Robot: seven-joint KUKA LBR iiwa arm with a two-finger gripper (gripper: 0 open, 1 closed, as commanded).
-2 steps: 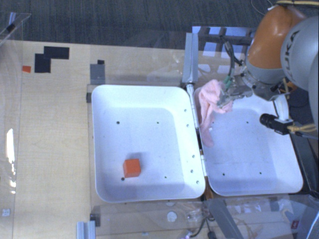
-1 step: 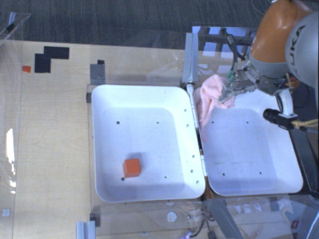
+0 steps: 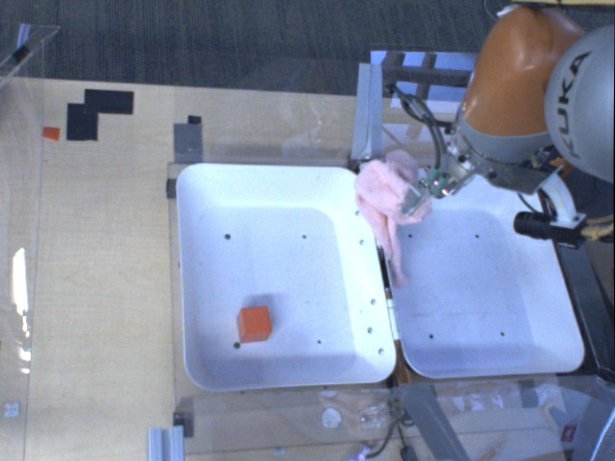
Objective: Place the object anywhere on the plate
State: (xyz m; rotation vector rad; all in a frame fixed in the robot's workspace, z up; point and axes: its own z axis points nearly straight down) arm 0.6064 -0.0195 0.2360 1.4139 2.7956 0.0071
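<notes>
Between bins [image 3: 288,190]: pink cloth [image 3: 384,200] draped just beside gripper [image 3: 423,192].

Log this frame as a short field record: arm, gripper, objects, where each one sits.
arm: grey KUKA with orange band, reaching in from the right
gripper: over the top of the seam between the bins, at the pink cloth
pink cloth: draped across the seam, hanging down along it
orange block: in the left bin, lower left part
right bin
plate: none identifiable
</notes>
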